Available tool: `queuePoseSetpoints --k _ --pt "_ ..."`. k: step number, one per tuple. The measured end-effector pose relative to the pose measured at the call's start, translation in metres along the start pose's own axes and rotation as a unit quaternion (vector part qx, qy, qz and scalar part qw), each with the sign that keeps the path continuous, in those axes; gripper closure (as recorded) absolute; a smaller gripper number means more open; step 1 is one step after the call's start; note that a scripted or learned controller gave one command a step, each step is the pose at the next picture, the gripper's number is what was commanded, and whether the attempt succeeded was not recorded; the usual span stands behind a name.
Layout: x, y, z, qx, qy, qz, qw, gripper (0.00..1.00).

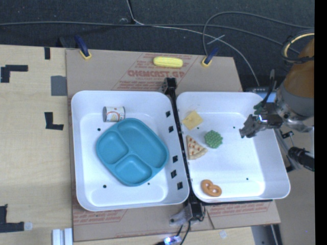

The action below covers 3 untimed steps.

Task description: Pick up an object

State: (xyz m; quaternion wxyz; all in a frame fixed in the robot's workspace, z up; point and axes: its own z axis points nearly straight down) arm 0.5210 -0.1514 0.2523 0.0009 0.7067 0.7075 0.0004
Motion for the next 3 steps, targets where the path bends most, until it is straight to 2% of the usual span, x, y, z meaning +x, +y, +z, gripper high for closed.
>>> queuePoseSetpoints --k 3 --pt "0.169 0.042 0.007 0.002 0.001 -0.003 1.0 1.0"
